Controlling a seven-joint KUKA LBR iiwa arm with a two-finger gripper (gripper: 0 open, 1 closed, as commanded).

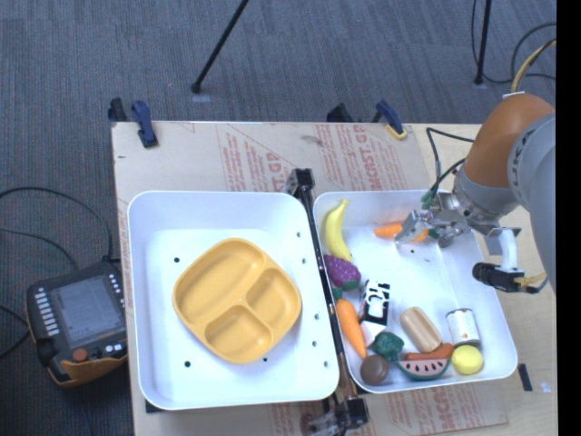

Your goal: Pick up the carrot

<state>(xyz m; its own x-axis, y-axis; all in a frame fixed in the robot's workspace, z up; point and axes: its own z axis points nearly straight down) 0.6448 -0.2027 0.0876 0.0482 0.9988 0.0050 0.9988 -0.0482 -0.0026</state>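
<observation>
The carrot (pixel 350 327) is orange and lies lengthwise along the left wall of the right bin (pixel 442 280), near its front, below a purple bunch of grapes (pixel 341 270). My gripper (pixel 418 230) hangs low over the back of the same bin, well up and to the right of the carrot. A small orange piece (pixel 388 231) lies right at the gripper's tip; I cannot tell whether it is touching it.
A banana (pixel 336 228), a black-and-white block (pixel 376 302), a bread roll (pixel 419 328), a can (pixel 462 325), a lemon (pixel 467 360), a watermelon slice (pixel 425 367) and a green vegetable (pixel 388 344) share the right bin. The left bin (pixel 154 243) holds a yellow divided plate (pixel 238 300).
</observation>
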